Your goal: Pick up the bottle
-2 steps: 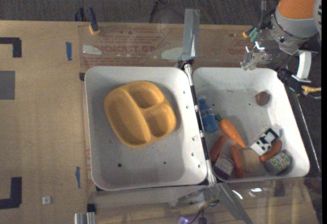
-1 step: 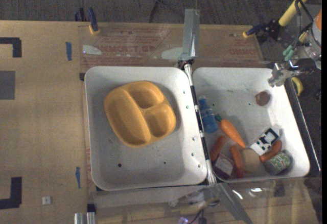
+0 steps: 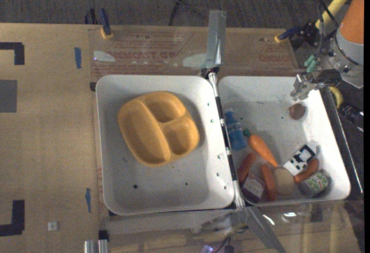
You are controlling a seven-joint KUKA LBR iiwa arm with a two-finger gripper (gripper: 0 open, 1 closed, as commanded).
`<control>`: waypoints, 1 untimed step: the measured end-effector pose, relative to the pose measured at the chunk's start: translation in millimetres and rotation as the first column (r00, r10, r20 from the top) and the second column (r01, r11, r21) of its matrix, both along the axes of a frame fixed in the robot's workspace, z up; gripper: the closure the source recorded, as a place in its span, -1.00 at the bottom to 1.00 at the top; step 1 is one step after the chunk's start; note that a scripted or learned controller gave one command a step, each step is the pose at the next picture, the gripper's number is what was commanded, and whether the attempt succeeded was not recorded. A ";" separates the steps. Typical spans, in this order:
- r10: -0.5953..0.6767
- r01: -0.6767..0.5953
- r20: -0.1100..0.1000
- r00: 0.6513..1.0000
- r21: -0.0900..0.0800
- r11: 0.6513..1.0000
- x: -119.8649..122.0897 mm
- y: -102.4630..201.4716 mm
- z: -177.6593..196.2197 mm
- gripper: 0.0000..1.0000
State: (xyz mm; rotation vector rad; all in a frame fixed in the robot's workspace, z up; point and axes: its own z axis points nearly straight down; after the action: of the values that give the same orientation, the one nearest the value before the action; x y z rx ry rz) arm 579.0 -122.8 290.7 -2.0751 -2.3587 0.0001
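Looking down, I see the gripper (image 3: 302, 85) above the right bin (image 3: 263, 93), upper right corner; finger state I cannot tell. Blue bottle (image 3: 235, 132) lies against that bin's left wall, beside a carrot (image 3: 263, 150).

Arm (image 3: 347, 38) reaching from right, hand (image 3: 302, 88) lowered
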 end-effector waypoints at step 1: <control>0.087 -0.087 0.003 0.996 -0.002 0.996 -12.8 -68.2 -2.0 1.00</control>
State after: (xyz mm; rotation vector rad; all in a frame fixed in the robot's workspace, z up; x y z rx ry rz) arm 566.2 -190.9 288.7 -1.9721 -2.4498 -0.0007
